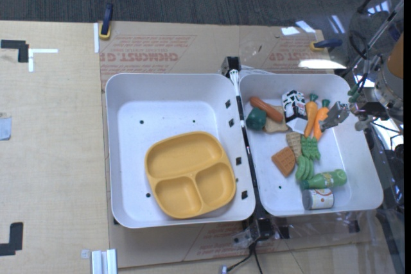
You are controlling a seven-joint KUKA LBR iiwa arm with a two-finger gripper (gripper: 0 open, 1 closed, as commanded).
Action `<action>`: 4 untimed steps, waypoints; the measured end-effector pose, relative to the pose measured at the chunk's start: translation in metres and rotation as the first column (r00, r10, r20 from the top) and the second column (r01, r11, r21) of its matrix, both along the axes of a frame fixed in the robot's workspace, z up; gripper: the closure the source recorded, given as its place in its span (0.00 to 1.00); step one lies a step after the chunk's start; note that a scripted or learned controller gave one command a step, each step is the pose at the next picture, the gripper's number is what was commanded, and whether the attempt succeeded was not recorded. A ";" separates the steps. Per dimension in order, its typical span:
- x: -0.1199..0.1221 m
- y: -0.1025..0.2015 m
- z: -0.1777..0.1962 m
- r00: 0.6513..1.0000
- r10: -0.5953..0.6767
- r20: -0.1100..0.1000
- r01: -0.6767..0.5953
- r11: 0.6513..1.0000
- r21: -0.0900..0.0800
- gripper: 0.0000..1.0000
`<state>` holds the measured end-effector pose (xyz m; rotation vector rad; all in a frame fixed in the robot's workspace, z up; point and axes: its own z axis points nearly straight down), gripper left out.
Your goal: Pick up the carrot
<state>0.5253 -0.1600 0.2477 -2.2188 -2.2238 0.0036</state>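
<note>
The fingers [334,116] hang just right of the carrot [313,120] in the right bin [359,189]; their spread and any grip cannot be made out. Toy food crowds around, overlapping. A yellow divided plate [189,174] sits in the left bin [128,138].

Right bin [359,157]: lower-left floor and right side open for approach. Upper centre crowded (carrot [313,117] hemmed by black-and-white toy [294,103], green vegetables [309,157], cracker [283,161]).
</note>
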 end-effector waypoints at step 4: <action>0.120 -0.019 -0.064 0.981 -0.193 0.002 0.193 0.981 -0.001 1.00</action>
